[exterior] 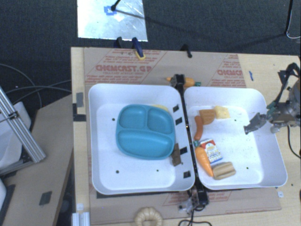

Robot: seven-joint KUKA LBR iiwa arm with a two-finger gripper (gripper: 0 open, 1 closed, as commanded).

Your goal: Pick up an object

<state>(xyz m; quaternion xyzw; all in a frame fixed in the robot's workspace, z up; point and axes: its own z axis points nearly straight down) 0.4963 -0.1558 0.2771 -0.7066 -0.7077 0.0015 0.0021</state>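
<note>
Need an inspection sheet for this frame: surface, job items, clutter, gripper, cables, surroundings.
Surface: bench with left bin and right bin side by side.
Job's things: right bin holds carrot, small carton, bread roll, yellow block, brown pieces; left bin holds blue divided plate.
Clutter: ring-shaped item at the bench's front edge.
Gripper: gripper over the right bin's right side, holding nothing visible.
Cables: black cables on the left floor.
Surroundings: dark carpet, shiny sheet.

Dark blue-grey carpet (37, 27) fills the upper frame; a shiny silver sheet (112, 13) lies on it at upper centre; black cables (28, 86) trail at left; a tan side table (44, 173) and aluminium rail (19, 131) occupy the lower left.
</note>
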